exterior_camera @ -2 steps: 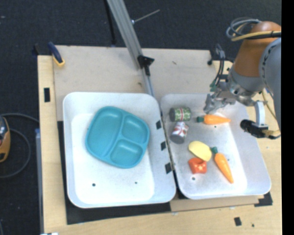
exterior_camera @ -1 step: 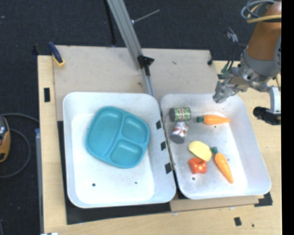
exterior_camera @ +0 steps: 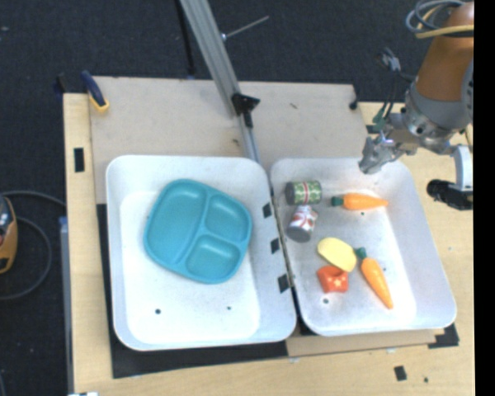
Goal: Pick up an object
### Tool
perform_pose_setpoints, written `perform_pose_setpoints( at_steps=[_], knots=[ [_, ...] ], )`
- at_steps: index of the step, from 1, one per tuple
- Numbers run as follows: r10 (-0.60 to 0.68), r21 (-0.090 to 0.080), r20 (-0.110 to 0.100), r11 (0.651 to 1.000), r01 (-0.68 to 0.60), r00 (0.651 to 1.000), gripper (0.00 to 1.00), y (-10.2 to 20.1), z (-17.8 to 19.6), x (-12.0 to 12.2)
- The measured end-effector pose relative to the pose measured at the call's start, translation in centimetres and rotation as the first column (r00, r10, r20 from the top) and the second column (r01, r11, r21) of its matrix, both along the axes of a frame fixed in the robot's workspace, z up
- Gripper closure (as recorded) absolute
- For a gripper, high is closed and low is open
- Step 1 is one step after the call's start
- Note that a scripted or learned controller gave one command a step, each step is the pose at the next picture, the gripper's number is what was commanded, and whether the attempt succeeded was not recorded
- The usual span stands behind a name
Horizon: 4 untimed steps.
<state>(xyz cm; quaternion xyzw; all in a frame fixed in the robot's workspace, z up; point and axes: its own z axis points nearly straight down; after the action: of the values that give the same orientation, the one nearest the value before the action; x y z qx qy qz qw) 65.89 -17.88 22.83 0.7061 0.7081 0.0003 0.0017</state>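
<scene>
My gripper (exterior_camera: 373,162) hangs over the far edge of the right bin (exterior_camera: 425,254), above and just right of an orange carrot (exterior_camera: 361,202) lying crosswise. Nothing shows between its fingers. Left of that carrot lies a small green can (exterior_camera: 304,192) on its side, with a silvery can (exterior_camera: 301,222) just below it. Nearer the front sit a yellow lemon-like piece (exterior_camera: 337,253), a red pepper-like piece (exterior_camera: 332,280) and a second orange carrot (exterior_camera: 375,280) pointing toward the front right.
The left bin (exterior_camera: 132,304) holds a blue divided plate (exterior_camera: 198,230). A slanted metal rail (exterior_camera: 219,64) runs from the top of the view down to the gap between the bins. The arm's orange band (exterior_camera: 445,64) stands at the far right.
</scene>
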Motion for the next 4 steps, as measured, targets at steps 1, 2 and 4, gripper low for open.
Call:
perform_pose_setpoints(
  at_steps=[1,2,4],
  knots=[
    [0.003,0.002,-0.002,1.000,-0.003,1.000,1.00,5.6,0.5,-0.6],
    [0.004,0.003,-0.001,1.000,-0.004,1.000,1.00,10.9,1.2,-1.3],
    [0.005,0.003,-0.003,1.000,-0.005,1.000,1.00,21.5,1.4,-5.1]
  ],
)
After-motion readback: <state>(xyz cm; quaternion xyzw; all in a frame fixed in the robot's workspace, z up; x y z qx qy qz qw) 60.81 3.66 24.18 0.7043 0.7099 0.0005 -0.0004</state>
